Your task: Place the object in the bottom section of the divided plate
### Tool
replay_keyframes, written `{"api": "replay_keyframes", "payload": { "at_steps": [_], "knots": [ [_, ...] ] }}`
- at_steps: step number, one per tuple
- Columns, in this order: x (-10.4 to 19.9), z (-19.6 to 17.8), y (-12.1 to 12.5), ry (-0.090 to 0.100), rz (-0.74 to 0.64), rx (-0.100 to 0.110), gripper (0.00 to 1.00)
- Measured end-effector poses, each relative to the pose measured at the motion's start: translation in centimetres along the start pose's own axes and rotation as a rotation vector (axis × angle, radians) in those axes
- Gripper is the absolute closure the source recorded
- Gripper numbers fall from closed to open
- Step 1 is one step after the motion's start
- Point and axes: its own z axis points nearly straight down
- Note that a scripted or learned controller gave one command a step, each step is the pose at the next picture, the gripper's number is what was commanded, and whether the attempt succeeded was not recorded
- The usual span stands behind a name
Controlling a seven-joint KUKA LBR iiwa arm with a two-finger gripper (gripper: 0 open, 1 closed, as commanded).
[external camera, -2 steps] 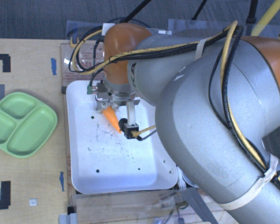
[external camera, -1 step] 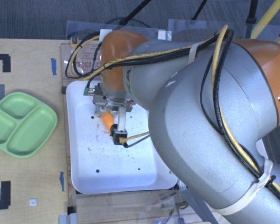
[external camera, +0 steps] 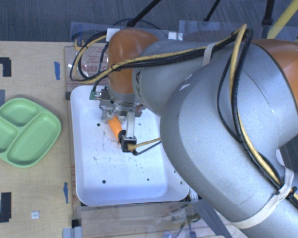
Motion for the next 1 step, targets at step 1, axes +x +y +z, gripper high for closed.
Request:
{"api": "replay_keyframes", "payload": {
  "at_steps": [1],
  "knots": [
    [0.96,1.11,3.21,-0.001,-0.067,0.015,1.00]
  ]
}}
